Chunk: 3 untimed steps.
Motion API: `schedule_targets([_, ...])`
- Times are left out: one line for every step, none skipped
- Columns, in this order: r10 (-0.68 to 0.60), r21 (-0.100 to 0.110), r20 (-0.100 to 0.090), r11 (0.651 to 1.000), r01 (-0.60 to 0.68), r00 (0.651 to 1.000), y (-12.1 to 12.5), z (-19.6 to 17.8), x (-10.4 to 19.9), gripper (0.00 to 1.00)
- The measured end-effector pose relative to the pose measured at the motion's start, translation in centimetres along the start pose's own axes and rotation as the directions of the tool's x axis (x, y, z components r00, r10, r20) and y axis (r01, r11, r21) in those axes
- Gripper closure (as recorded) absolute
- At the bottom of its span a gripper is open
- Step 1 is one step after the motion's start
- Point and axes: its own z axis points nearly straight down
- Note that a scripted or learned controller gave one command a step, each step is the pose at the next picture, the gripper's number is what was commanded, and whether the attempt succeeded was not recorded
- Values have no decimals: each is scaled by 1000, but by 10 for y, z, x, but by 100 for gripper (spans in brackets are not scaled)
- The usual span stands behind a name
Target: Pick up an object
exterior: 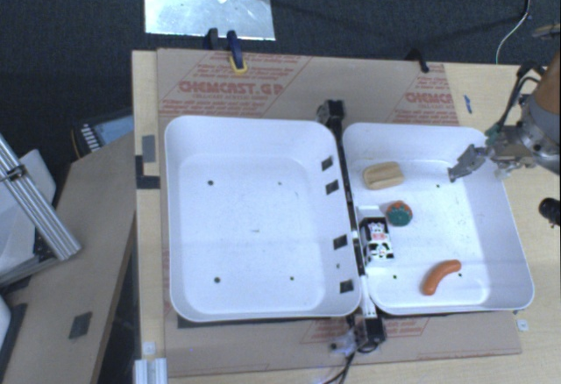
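Observation:
The right bin point(491, 224) holds several small objects. A tan bread-like block point(383, 174) lies near its back left. A round teal and red piece point(399, 214) sits just below it. A black and white cow-patterned box point(377, 242) rests against the bin's left wall. An orange sausage shape point(441, 277) lies near the front. My gripper point(464, 165) hovers over the back right of this bin, well to the right of the tan block, with nothing visibly held.
The left bin point(202, 145) stands beside the right one, joined by a black clamp strip point(346, 198). Both rest on a cardboard sheet point(228, 84). A metal frame point(31, 207) stands off the bench at the left.

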Motion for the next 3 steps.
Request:
schedule_targets([-3,-3,0,1000,3,1000,1,-11,0,100])
schedule_targets([2,2,-1,1000,-2,1000,-58,-46,-6,100])
schedule_targets([-7,-5,-1,1000,7,1000,-94,-137,81,100])
